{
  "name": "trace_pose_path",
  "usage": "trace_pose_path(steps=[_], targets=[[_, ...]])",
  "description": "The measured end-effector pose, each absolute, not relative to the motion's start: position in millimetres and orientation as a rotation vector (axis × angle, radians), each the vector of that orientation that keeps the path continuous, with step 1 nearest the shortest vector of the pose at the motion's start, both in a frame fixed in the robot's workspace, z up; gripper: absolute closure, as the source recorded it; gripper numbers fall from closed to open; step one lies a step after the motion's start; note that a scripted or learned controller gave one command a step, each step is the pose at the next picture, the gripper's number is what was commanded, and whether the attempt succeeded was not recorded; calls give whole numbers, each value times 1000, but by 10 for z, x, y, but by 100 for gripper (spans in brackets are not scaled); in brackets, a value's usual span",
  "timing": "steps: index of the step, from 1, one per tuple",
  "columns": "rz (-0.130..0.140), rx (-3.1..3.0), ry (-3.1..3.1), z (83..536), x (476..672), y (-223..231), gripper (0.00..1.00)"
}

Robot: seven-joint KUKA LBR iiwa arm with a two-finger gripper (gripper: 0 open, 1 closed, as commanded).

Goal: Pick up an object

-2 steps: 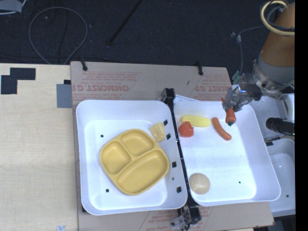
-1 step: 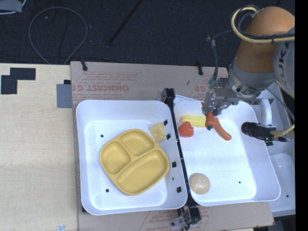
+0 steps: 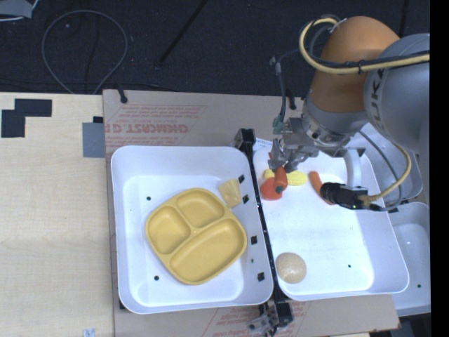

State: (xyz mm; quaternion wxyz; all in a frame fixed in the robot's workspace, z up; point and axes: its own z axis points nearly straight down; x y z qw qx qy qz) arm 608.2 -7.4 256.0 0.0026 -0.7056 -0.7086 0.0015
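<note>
Two white bins side by side on cardboard-topped bench, dark floor behind. Left bin [image 3: 133,181]: yellow divided plate [image 3: 196,235], small pale yellow block [image 3: 229,192] at its upper right. Right bin [image 3: 379,269]: gripper [image 3: 280,175] low at upper-left corner, fingers closed around small orange carrot-like piece [image 3: 280,180], just over red-orange round piece [image 3: 271,189]. Yellow item [image 3: 297,179] beside. Orange piece [image 3: 316,180] near black fitting. Beige ball [image 3: 290,267] at front-left.

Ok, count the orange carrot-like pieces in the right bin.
2: one orange carrot-like piece upright under the tool, near the bin's far-left corner; another just right of it. The arm may hide more.
</note>
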Motion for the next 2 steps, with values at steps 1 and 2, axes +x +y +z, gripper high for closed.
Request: trace_pose_path(steps=[1,2], targets=[[3,-2214,-2224,2436,6215,391,100],[1,-2214,-2225,2465,6256,933,100]])
